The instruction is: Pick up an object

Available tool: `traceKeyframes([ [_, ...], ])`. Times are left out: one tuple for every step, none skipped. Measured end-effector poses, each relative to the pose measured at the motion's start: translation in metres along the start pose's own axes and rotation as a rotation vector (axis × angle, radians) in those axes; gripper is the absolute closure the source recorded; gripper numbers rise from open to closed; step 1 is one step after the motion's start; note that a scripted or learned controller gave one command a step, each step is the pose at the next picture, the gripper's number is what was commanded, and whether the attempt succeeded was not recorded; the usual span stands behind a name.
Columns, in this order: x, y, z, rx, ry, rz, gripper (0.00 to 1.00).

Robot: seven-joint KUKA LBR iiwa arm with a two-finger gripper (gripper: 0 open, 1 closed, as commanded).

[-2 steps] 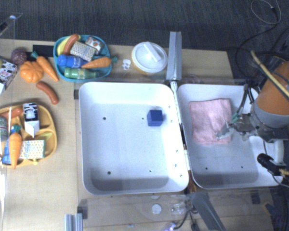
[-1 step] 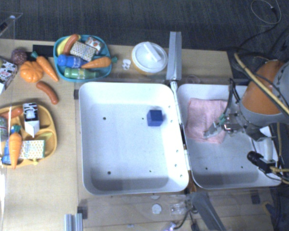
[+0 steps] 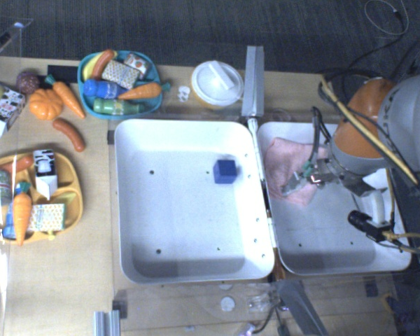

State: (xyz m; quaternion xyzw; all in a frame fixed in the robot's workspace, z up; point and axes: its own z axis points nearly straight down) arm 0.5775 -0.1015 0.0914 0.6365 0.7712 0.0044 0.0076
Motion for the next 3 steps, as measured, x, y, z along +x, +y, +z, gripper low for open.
traceKeyframes([
  [-0.003, 0.082, 0.004, 0.011, 0.003, 0.055, 0.00],
  [-0.001, 0.084, -0.007, 0.008, 0.002, 0.045, 1.00],
  [0.031, 0.102, -0.093, 0.012, 0.006, -0.161, 1.00],
])
